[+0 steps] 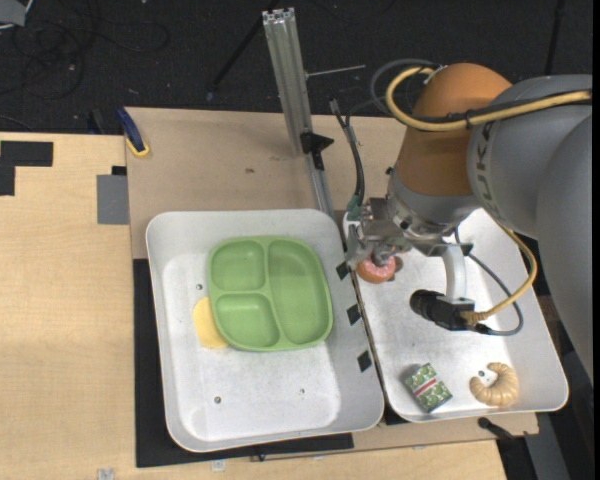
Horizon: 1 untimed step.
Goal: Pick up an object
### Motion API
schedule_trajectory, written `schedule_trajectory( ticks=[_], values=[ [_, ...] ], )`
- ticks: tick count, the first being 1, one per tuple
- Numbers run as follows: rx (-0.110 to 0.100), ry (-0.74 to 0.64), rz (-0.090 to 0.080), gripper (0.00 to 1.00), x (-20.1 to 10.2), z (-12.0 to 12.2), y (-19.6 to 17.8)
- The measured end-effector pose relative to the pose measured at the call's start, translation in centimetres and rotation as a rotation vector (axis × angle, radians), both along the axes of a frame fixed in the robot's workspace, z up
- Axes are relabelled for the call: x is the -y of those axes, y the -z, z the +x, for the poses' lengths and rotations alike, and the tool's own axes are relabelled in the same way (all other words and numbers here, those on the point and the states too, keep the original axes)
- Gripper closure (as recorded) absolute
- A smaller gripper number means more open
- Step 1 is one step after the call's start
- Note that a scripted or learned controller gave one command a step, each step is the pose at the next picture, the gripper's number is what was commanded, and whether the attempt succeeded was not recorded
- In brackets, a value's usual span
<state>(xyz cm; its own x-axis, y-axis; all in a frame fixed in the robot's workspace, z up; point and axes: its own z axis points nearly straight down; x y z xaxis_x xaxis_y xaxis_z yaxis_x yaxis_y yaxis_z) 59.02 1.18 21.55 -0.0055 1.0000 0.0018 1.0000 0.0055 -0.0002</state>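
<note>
My gripper (373, 256) is down at the left edge of the right bin (500, 343), just over a small pink and red round object (378, 271). The object peeks out right under the gripper's tip, and the wrist hides its upper part. Whether it is gripped or merely lies beneath cannot be made out. Near the front of the same bin lie a small green box (426, 386) and a tan croissant-shaped piece (494, 384).
The left bin (250, 393) holds a green divided plate (270, 293) with a yellow item (206, 326) half tucked under its left side. A metal post (290, 88) rises behind the bins. Cables (480, 313) loop off the wrist over the right bin.
</note>
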Motion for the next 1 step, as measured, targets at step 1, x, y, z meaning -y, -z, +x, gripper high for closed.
schedule_trajectory(
  ticks=[1],
  values=[
    [0.0,0.001,0.0,1.0,-4.84,1.58,-1.37]
  ],
)
